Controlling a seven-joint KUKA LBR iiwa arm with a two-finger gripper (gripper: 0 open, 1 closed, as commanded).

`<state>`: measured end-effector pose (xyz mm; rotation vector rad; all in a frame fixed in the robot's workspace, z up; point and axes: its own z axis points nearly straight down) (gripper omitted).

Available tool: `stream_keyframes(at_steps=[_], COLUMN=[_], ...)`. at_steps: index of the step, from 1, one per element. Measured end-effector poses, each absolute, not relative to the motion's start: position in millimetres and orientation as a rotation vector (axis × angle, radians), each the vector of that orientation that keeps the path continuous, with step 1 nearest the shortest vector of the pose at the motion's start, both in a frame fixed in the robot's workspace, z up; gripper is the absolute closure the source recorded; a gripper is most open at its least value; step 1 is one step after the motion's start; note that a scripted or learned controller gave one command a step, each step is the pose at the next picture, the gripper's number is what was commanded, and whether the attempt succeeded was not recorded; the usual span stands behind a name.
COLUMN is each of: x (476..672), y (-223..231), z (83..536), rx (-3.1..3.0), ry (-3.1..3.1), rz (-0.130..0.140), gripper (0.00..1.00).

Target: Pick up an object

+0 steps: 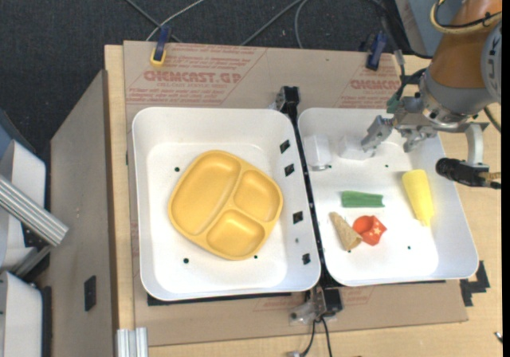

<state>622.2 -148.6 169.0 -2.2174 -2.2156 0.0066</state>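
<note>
Here, the jaws [381,134] hover above the right white bin [446,264]; openness unclear, nothing visibly held. Yellow plastic corn cob [417,194], right of green strip [362,200], looks light, stiff, slippery: grip mid-length.

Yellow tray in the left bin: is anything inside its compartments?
No. The yellow tray shows three bare compartments. It rests on the left bin floor; whatever lies under the tray is covered.

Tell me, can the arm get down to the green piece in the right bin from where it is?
Probably yes. The green piece lies flat in the right bin, apart from the red piece and yellow corn. Nothing covers it, and the gripper hovers just beyond it.
</note>
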Motion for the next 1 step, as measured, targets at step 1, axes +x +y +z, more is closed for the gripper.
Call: stream_keyframes(at_steps=[1], x=[620.7], y=[-137.8], z=[118.6], rx=[-2.216], ry=[-2.219], rz=[0.004], gripper=[0.0])
